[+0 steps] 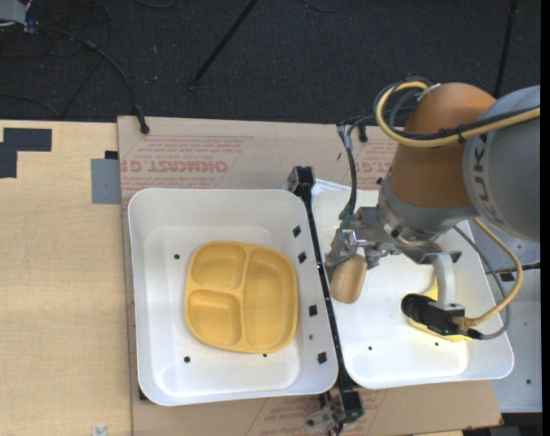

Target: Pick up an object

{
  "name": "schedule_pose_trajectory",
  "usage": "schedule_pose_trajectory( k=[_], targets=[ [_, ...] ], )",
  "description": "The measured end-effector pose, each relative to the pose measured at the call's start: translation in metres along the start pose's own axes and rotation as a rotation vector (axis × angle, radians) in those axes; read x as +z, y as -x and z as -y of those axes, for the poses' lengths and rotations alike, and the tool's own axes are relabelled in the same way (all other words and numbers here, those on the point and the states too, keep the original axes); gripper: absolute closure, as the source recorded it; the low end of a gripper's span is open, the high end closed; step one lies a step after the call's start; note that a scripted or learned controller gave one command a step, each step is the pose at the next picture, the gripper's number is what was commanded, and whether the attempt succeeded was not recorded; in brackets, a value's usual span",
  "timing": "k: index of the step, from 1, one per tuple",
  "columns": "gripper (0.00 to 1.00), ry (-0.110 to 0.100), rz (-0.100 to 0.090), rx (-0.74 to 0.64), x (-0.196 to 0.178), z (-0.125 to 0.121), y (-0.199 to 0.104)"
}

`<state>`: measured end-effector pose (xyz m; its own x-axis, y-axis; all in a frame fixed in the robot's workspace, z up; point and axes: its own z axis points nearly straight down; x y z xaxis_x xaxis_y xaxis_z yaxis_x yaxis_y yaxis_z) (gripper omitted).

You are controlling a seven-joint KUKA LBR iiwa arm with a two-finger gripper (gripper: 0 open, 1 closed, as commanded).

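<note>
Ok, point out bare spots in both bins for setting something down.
Left bin: bare strips border the yellow divided plate on its far, near and outer sides. Right bin: bare along the near wall, below the tan oblong object. Crowded around it, under the gripper.

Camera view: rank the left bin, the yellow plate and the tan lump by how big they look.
1. left bin
2. yellow plate
3. tan lump, clearly the smallest, though its top is covered

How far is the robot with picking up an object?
Done: the pincer is in the right bin, right at a tan object. In hand: unclear, I cannot see whether it grips the object. Left: lifting it clear. The yellow plate lies in the left bin.
</note>
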<state>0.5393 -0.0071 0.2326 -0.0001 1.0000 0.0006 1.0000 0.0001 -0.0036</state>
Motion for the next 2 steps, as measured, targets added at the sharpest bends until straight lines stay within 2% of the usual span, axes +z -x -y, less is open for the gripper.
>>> schedule_pose_trajectory(
  k=[2],
  targets=[
    [1.0, -0.002, 0.001, -0.001, 0.014, 0.016, -0.09]
  ],
)
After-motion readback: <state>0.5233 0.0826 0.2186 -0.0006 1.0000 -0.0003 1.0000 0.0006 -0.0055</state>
